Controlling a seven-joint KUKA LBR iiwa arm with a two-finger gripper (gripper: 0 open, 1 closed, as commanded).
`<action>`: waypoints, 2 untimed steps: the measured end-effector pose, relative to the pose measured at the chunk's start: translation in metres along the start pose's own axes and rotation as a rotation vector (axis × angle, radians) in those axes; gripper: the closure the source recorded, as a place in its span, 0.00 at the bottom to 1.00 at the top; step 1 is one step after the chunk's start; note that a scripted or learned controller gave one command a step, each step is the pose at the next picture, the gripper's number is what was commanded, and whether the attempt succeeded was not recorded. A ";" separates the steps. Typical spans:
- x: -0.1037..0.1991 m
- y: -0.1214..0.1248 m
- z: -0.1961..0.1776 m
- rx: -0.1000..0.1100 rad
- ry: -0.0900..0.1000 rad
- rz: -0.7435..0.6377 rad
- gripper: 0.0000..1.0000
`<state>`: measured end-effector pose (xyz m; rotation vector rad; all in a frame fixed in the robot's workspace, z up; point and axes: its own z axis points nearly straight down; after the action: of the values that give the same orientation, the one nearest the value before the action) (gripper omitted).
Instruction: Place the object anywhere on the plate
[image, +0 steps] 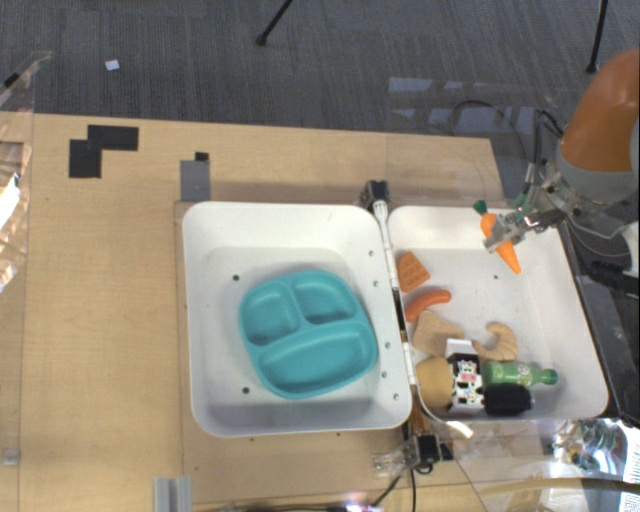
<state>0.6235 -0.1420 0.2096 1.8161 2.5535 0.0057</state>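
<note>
An orange carrot hangs tilted at upper right; a teal three-compartment plate lies flat left of centre.

Two white bins, one teal plate, one carrot.

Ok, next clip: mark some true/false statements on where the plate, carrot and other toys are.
1. The plate lies in the left bin. True.
2. The carrot lies on the plate. False: it is between the jaws of the gripper, over the right bin.
3. The green bottle is in the right bin. True.
4. The plate is red. False: it is teal.
</note>
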 end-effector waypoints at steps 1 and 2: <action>0.079 -0.011 0.025 0.004 0.007 0.174 1.00; 0.149 0.056 0.024 0.001 0.007 0.224 1.00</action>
<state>0.6276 0.0172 0.1856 2.0940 2.3397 0.0121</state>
